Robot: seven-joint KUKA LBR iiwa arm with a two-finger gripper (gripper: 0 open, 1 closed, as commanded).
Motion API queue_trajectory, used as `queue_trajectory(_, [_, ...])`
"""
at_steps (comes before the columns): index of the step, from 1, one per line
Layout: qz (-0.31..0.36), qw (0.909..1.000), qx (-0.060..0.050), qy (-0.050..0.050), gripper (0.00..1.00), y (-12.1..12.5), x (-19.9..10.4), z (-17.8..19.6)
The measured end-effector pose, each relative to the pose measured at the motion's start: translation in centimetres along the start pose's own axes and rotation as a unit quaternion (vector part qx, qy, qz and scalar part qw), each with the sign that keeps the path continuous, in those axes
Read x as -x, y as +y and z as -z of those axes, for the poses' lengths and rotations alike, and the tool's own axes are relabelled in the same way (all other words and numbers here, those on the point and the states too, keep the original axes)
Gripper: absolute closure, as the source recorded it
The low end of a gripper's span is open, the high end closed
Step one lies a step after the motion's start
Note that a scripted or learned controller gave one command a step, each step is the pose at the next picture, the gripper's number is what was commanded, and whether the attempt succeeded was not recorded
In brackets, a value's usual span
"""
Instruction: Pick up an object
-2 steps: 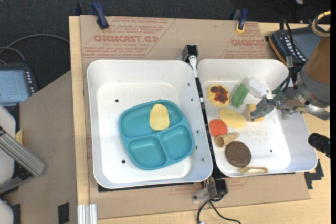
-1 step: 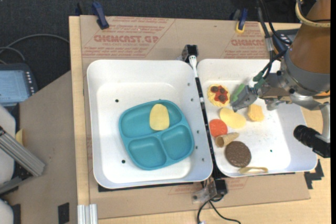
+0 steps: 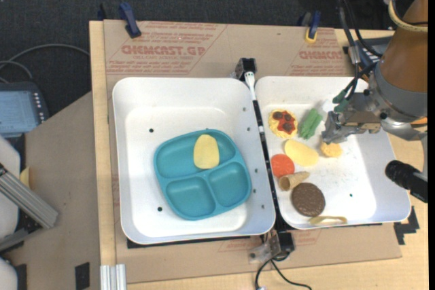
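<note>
Two shallow white bins sit side by side on the surface (image 3: 170, 44), a brown board printed with red lettering and held at its far edge by a blue clamp (image 3: 129, 19) and a second clamp with a yellow grip (image 3: 312, 28). Inside the left bin (image 3: 136, 166) lies a teal divided plate (image 3: 201, 176), and a pale yellow oval piece (image 3: 206, 151) rests in its largest compartment. The right bin (image 3: 370, 190) carries a scatter of toy food: a small pizza slice with red spots (image 3: 283, 122), a green pod (image 3: 311, 123) just beside it, a pale yellow wedge (image 3: 300, 152), an orange-red tomato (image 3: 282, 164) touching that wedge's near-left side, a brown round cookie (image 3: 308, 199), a tan cone-shaped bit (image 3: 293, 180) between tomato and cookie, and a thin beige strip (image 3: 327, 219) near the bin's front rim. From the right the grey arm reaches in, its orange band (image 3: 408, 51) above the wrist, and the pincer (image 3: 336, 134) hangs low over the right bin directly above a small yellow chunk (image 3: 332, 149), which lies on the bin floor just right of the wedge. Whether the pincer is spread or pressed together cannot be told from this slanted overhead view, nor whether it touches the chunk.
</note>
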State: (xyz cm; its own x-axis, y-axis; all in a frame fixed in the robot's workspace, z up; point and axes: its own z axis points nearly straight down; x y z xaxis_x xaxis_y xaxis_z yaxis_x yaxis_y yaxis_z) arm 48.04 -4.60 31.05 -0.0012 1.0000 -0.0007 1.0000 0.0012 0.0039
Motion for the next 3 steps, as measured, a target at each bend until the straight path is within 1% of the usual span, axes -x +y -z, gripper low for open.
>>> queue_trajectory(1, [-0.002,1.0000,-0.004,0.001,1.00,-0.2,4.7,-4.3])
queue_trajectory(2, [0.004,1.0000,-0.005,0.002,1.00,0.2,-4.8,-6.8])
queue_trajectory(3, [-0.002,1.0000,0.001,-0.001,1.00,6.9,-0.5,-7.7])
